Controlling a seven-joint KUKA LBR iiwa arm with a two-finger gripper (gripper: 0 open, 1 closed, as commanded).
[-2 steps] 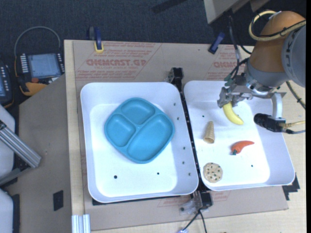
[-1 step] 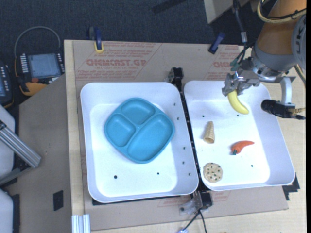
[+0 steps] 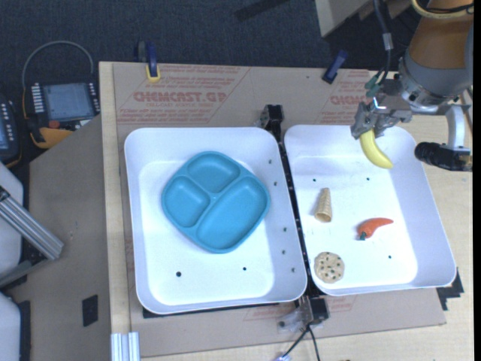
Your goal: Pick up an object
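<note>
Altogether one banana [image 3: 375, 151], one plate [image 3: 216, 201]

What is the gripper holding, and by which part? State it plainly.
The two-finger gripper is shut on the curved yellow banana, pinching its upper end; the rest hangs down over the right white bin.
</note>
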